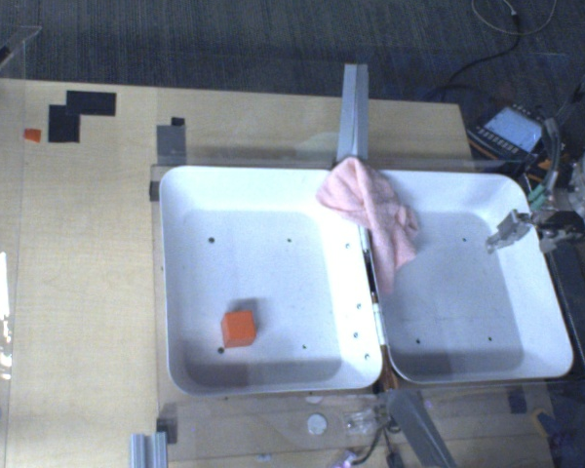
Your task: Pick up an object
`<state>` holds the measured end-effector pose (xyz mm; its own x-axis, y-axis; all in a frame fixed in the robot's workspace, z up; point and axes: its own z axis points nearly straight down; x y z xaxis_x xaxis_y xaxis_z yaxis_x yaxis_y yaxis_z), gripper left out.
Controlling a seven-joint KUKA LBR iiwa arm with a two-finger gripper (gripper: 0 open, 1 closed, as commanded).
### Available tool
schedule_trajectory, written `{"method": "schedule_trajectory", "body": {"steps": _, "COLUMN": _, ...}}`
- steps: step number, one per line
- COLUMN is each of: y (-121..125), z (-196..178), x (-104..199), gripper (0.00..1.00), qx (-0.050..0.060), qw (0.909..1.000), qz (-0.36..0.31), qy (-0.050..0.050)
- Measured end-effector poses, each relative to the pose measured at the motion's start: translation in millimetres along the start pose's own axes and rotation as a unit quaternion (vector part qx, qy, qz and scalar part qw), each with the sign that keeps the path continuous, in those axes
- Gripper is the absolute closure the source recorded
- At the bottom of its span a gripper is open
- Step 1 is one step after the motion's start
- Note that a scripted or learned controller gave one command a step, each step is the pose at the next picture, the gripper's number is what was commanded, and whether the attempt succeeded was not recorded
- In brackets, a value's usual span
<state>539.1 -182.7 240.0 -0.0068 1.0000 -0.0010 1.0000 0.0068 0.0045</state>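
The gripper (499,238) sits at the right of the frame, over the right rim of the right bin (468,349). It is small and partly blurred there, so I cannot tell its state, and nothing shows held in it.

2 things could be picked. The orange block (239,329) lies alone on the floor of the left bin (263,261), toward the lower left, well apart from the walls. The pink cloth (372,213) is draped over the divide between the 2 bins at the upper centre, its tail hanging down into the right bin.

By my judgement the pick has not yet begun: this is the approach step, with no target reached. The cloth is the nearer thing. The next move calls for travel leftward across the right bin, then a descent onto the bunched part of the cloth, away from the bin edge beneath it. The block would need a longer reach.

Both bins are shallow and white, side by side on a pale wooden bench (78,291). Black markers (78,113) lie at the upper left. Dark carpet (224,18) runs along the top, with a cable (507,13) at the upper right.
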Motion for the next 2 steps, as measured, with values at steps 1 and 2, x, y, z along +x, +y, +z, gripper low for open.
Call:
{"method": "schedule_trajectory", "body": {"steps": 1, "y": 47, "z": 150, "x": 48, "gripper": 0.00, "qx": -0.002, "qw": 0.9999, "qz": 0.014, "qy": 0.000}}
{"method": "schedule_trajectory", "body": {"steps": 2, "y": 107, "z": 152, "x": 96, "gripper": 0.00, "qx": -0.003, "qw": 0.9847, "qz": -0.174, "qy": -0.001}}
